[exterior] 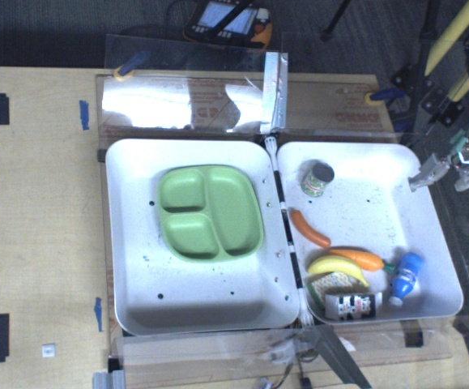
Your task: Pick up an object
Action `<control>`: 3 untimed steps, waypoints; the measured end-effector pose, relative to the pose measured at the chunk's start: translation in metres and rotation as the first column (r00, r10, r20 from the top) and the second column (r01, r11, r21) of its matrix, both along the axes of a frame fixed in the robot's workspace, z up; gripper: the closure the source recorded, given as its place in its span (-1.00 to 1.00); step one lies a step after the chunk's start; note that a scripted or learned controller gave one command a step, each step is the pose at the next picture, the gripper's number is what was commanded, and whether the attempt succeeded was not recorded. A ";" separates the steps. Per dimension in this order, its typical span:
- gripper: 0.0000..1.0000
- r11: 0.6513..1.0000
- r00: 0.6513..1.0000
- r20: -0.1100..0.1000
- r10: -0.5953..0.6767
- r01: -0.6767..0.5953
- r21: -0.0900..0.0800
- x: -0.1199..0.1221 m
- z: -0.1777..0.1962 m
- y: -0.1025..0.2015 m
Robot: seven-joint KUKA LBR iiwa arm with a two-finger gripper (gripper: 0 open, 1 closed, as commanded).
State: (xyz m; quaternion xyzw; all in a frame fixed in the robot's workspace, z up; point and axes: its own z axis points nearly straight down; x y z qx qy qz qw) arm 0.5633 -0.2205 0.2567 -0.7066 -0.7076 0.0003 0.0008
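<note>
At right edge: tool (443, 171) partly cut off | fingers indistinct

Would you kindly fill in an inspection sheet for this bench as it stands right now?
Surface: wooden bench bearing the left bin and the right bin, side by side.
Job's things: in the right bin, a small can near the back; toward the front an orange sausage-like piece, a carrot, a banana, a blue-capped bottle and a dark bottle lying down, bunched together.
Clutter: green divided plate in the left bin.
Grippers: gripper at the right bin's far right corner, above the rim, holding nothing visible.
Cables: dark cables at the front edge.
Surroundings: clear panel behind the bins; handheld controller on the floor.
</note>
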 end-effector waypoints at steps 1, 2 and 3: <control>-1.00 0.999 0.999 0.001 -0.037 0.037 0.000 -0.028 -0.145 0.057; -1.00 0.999 0.999 0.006 -0.054 0.054 -0.001 -0.083 -0.170 0.089; 1.00 0.998 0.998 0.013 -0.056 0.056 -0.003 -0.080 -0.159 0.088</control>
